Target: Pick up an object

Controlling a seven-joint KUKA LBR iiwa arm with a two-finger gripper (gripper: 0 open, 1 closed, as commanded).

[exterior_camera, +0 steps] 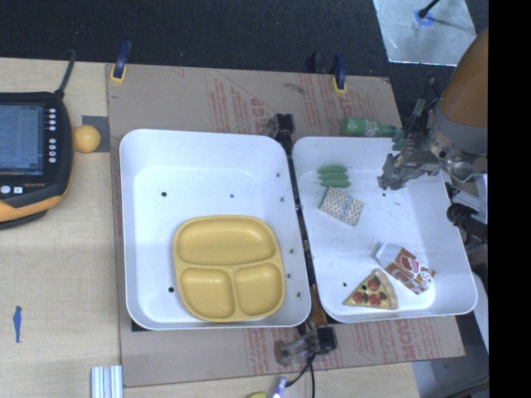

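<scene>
I've got the gripper (397, 175) hovering over the right bin's (452, 305) far corner, jaws unreadable from here, with the pea pod (333, 175) and packet (342, 206) nearest and loose, so either makes an easy target.

one fixed camera stood above the bench (50, 305), looking down at a slant from a moderate height. it took in both bins whole: the left bin (149, 181) near centre, the right bin (431, 222) toward the frame's right. the bench's far edge and dark floor (207, 15) lay along the top. the arm (465, 98) entered from the right.
</scene>
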